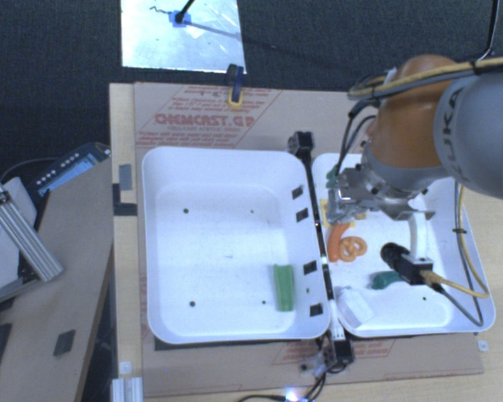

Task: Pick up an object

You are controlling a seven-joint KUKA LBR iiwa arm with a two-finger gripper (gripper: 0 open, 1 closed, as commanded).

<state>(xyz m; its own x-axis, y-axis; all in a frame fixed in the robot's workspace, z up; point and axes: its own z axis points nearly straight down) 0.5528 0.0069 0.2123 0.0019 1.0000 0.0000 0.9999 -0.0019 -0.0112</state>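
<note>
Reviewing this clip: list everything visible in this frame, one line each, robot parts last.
Bins: two, white, side by side on the bench.
Block: one, green, left bin, near its front right corner.
Orange object: one, orange, curly, right bin, near the divider.
Teal object: one, dark green-teal, right bin, front.
White object: one, white, right bin, front left corner.
Cardboard sheet: one, tan with red print, under the bins.
Arm: one, grey with orange band, reaching in from the right.
End effector: one, metallic, over the right bin above the orange object.
</note>
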